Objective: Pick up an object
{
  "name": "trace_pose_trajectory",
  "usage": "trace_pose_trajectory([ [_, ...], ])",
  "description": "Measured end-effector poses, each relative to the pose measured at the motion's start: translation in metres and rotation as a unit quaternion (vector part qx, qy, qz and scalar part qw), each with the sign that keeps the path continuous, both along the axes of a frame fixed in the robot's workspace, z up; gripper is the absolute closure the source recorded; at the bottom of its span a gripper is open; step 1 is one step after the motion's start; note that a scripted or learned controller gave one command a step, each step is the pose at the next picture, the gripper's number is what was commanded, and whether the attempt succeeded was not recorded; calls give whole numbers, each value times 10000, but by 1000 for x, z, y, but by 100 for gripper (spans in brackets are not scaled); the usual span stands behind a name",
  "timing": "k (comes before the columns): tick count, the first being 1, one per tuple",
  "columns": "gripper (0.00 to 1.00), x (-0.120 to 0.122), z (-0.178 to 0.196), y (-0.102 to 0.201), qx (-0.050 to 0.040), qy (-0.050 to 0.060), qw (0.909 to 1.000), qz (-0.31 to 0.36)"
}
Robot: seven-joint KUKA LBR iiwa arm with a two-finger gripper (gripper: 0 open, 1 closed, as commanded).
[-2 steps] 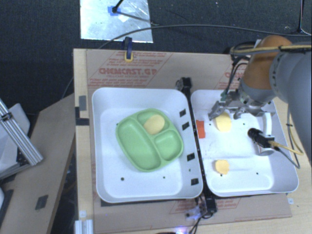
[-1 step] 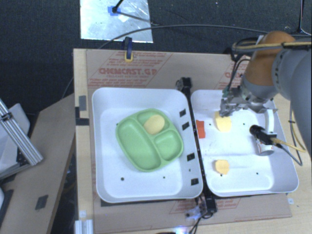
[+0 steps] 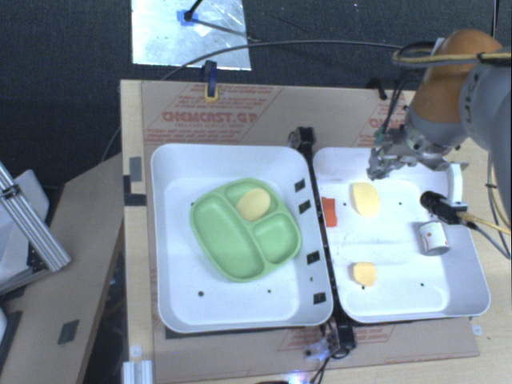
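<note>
Gripper (image 3: 382, 169) hangs low over right bin (image 3: 400, 302) far edge, just beyond pale yellow piece (image 3: 366, 199), likely lining up descent. Nothing visibly held; finger state: cannot tell.

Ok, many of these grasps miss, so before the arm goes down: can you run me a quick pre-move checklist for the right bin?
1. Gripper above the right bin, near its far edge: ok.
2. Nothing between the fingers yet: ok.
3. Nearest target, the pale yellow piece, lies free just below the gripper: ok.
4. Gripper centred over that piece: not ok, it sits a little beyond it.
5. Finger opening: cannot tell.
6. Small yellow piece and grey cylinder well apart from the target: ok.
</note>
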State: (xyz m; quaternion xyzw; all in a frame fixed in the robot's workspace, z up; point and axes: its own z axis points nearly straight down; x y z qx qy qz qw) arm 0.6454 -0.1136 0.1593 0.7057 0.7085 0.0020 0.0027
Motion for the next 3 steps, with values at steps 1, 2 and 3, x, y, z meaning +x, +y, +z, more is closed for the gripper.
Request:
trace_pose_trajectory([
  [1,100,-1,45,2,1,-1,10000,2],
  [2,100,0,63,2,5,15,10000,3],
  [3,100,-21,54,47,12,35,10000,20],
])
